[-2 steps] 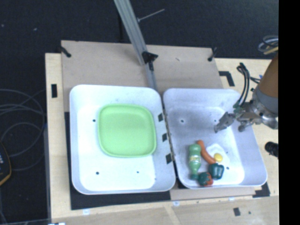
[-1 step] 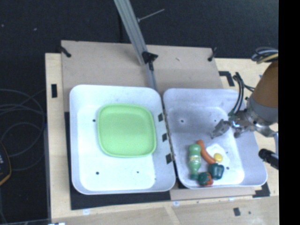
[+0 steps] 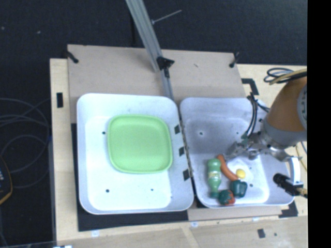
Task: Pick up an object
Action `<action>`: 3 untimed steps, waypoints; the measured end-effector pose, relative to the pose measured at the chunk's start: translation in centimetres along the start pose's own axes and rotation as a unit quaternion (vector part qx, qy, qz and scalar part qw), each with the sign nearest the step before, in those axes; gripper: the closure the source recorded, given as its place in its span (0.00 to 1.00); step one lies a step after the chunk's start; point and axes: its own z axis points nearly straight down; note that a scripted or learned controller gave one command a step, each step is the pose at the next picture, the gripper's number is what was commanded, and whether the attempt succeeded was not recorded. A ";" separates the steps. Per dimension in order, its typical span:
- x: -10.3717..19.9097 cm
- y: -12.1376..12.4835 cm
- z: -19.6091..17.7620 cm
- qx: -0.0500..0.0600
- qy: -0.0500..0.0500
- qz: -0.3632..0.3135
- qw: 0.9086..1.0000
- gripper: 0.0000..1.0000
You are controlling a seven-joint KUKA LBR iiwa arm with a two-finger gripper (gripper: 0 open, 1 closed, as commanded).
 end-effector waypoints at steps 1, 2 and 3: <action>0.0 0.1 -1.3 -0.003 0.000 0.001 1.000 1.00; 0.2 0.7 -7.5 -0.005 -0.001 -0.001 1.000 1.00; -0.2 0.6 -11.8 -0.004 -0.001 0.000 1.000 1.00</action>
